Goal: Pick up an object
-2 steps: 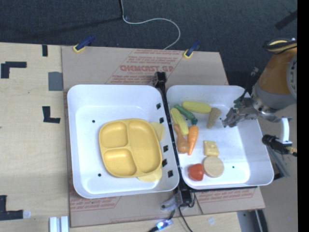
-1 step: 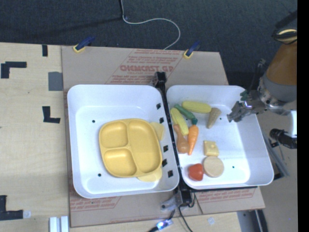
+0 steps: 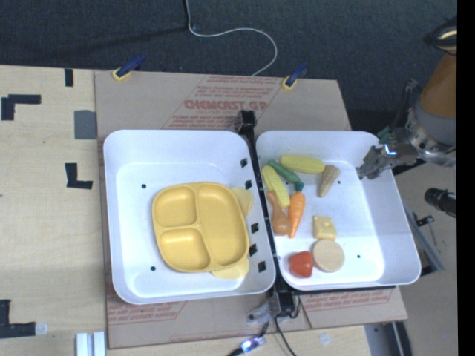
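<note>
The right bin (image 3: 386, 221) holds several toy foods: a yellow corn cob (image 3: 302, 163), a green and yellow piece (image 3: 276, 180), an orange carrot (image 3: 295, 212), a tan piece (image 3: 327, 180), a cheese cube (image 3: 323, 227), a red tomato (image 3: 300, 264) and a beige round (image 3: 328, 256). My gripper (image 3: 373, 162) hangs over the right bin's upper right rim, away from the food, with nothing seen in it.
The left bin (image 3: 126, 199) holds a yellow divided plate (image 3: 200, 225) with a pale yellow piece (image 3: 231, 270) under its edge. Both bins rest on cardboard (image 3: 215, 102) held by clamps. A white cable (image 3: 237, 32) lies on the dark cloth behind.
</note>
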